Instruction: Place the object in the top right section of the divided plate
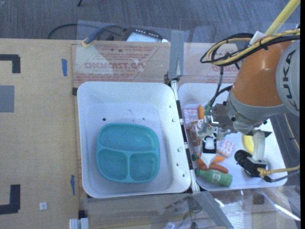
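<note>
A teal divided plate (127,140) lies in the left white bin (119,97), with one wide section at the back and two smaller ones at the front; nothing is on it. My gripper (208,130) hangs low over the left part of the right bin (198,93), above a clutter of small things. Right under it sit a small white and black box (208,145) and a red and white packet (191,115). Whether anything is held is hidden by the wrist.
The right bin also holds a green bottle (215,176) lying at the front, orange carrot pieces (218,168) beside it, another orange piece (200,111) at the back, a pink checkered item (226,148) and a yellow thing (248,143). A ridge separates the bins.
</note>
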Robot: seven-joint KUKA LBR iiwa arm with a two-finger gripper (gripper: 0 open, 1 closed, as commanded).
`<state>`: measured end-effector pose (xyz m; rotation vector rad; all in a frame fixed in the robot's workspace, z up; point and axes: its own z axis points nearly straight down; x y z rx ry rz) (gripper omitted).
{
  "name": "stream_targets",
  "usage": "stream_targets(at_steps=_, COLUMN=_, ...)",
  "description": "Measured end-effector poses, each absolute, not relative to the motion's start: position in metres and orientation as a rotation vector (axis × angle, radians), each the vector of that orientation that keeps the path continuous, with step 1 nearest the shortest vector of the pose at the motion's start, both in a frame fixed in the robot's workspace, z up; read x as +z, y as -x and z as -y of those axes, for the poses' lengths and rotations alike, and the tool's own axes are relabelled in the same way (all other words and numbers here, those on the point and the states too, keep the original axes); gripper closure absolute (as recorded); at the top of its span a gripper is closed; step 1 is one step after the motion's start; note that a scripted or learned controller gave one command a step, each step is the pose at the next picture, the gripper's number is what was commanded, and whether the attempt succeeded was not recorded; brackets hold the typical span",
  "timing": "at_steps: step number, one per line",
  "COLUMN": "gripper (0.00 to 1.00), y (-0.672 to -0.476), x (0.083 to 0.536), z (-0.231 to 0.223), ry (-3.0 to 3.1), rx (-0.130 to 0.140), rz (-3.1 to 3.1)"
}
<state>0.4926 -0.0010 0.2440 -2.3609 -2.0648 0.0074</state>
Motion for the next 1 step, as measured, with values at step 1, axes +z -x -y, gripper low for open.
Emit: stream_targets(at_steps=1, gripper=1.0, y=-0.4782, x=0.2341, z=-0.073, ry=2.399, rx=0.009, rz=2.021)
